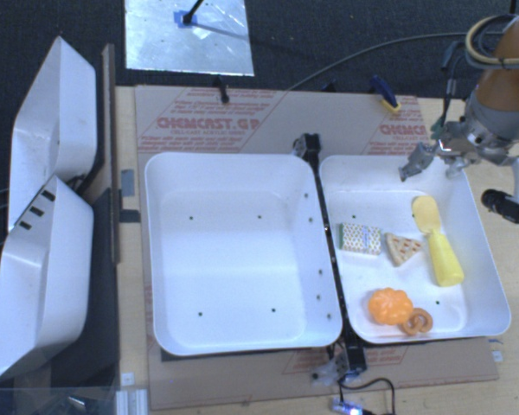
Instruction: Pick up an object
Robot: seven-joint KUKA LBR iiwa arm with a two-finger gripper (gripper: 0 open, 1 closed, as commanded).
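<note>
- Nearest to us, at the front of the right bin [493, 314], we see an orange pumpkin-shaped toy [389, 305] with a small brown ring like a pretzel [418, 321] touching its right side.
- Just behind these, across the middle of that bin, lie three more things: a small patterned block in green and white [361, 238], a tan wedge like a slice of cheese [404, 249] just beside it, and a yellow spoon-like scoop [438, 240] lying lengthwise with its bowl toward the back.
- The left bin [233, 167] sits alongside, its rim meeting the right bin's rim along a dark clamp strip.
- Both bins rest on a sheet of printed cardboard [199, 119] on the counter.
- Farther back, the pincer [435, 160] hangs over the rear right part of the right bin, with the grey wrist and orange band behind it at the right.
- Its two fingers look spread well apart, with nothing between them.
- We judge the step to be the approach: no object is lifted, and all five lie on the bin floor.
- The scoop is the closest candidate; the next move calls for the arm to come forward and down, line its fingers across the chosen thing, then close.
</note>
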